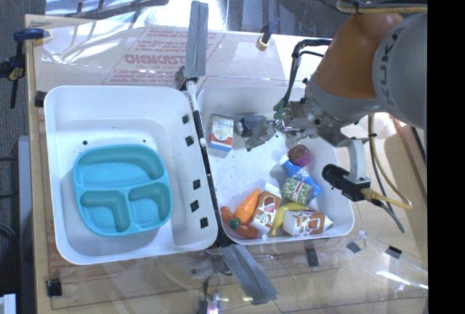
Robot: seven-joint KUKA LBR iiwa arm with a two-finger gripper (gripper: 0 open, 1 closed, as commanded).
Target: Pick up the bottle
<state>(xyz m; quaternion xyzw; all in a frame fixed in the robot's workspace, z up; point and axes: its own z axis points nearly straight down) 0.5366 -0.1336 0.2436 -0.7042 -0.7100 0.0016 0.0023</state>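
Bench with two white bins, arm over the right one.

Arm (363, 65); left bin (58, 123) with blue divided tray (120, 189); right bin (240, 160) with bottle (298, 185), purple-capped, in the near-right heap among carton (221, 134) and carrot (247, 205); gripper (256, 129), jaw state indiscernible, up-left of the bottle, apart.
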